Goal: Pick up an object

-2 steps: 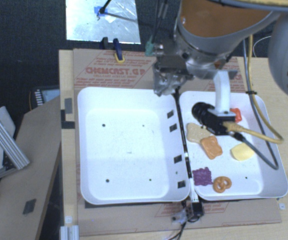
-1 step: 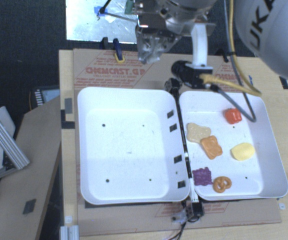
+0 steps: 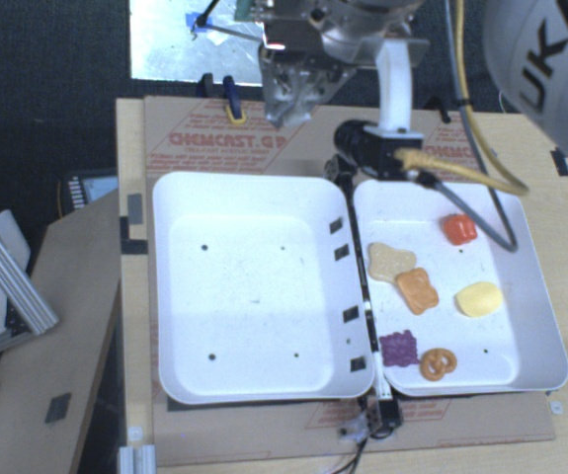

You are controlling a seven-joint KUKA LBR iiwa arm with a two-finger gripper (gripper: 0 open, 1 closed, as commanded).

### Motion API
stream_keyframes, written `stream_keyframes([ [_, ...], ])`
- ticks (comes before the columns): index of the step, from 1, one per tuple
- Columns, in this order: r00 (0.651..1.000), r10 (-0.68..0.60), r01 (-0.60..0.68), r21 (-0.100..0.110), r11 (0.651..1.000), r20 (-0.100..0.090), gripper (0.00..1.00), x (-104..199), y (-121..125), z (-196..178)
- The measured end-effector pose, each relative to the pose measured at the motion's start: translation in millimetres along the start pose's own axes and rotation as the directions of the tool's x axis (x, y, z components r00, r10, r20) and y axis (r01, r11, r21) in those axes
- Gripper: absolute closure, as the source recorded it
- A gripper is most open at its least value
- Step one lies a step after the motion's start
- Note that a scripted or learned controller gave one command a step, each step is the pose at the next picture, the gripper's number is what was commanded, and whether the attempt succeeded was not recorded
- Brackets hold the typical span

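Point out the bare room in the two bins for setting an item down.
The left bin has a bare floor wall to wall. In the right bin, free strips lie along the near wall past the pretzel and at the far wall beside the red piece. Its middle is crowded: beige biscuit, orange piece, yellow piece, purple piece.

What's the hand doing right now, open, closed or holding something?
Hand: raised above the bench behind the bins; whether it is open or closed cannot be told, and nothing shows in it.
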State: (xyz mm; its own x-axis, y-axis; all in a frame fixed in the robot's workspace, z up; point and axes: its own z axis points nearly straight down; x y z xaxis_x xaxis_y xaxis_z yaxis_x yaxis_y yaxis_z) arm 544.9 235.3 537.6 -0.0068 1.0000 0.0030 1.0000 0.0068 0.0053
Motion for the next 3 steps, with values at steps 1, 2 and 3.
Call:
stream_keyframes([
  [1,1.0,0.007,-0.007,0.002,1.0,0.003,1.0,-1.9,36.6,3.2],
  [2,1.0,0.003,-0.003,0.009,1.0,0.003,1.0,-23.1,-44.5,47.9],
  [3,1.0,0.001,-0.001,-0.003,1.0,0.0,1.0,-0.2,8.4,0.0],
])
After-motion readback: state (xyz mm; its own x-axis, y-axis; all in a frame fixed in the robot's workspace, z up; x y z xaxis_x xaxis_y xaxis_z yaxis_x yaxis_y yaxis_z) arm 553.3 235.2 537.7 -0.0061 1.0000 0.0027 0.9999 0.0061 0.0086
